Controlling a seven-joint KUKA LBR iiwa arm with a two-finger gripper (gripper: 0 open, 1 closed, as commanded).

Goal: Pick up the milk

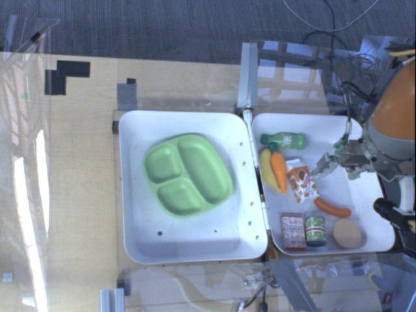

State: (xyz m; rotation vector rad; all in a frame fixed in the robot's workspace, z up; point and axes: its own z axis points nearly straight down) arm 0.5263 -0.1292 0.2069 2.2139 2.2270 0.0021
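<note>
Bench (pixel 78 174): pale wood, with black tape patches near its far left corner and a clear sheet glinting along the left side.
Floor (pixel 162 12): dark grey carpet beyond the bench's far edge, with a thin cable looping across it at the upper right.
Left bin (pixel 136 239): white and shallow, holding a green plate (pixel 188 174) with three sections; I see nothing on the plate.
Right bin (pixel 364 194): white, sharing a metal divider with the left bin; all the small things lie in it.
Milk (pixel 301 183): a small orange and white carton, lying tilted near the middle of the right bin, just right of the carrot (pixel 279 171).
Other things: a green bottle (pixel 283 140) lies on its side at the far edge; a banana (pixel 266 168) lies beside the carrot, touching it; a sausage (pixel 332 207) lies right of the milk; a red box (pixel 292 231), a green can (pixel 315 230) and a tan ball (pixel 348 233) line the near edge.
My claw (pixel 324 166): low over the right bin, just up and right of the milk, fingers pointing toward it. How far it is spread I cannot tell, and I see nothing between the fingers.
My arm (pixel 396 109): it comes in from the right, orange band showing at the edge.
</note>
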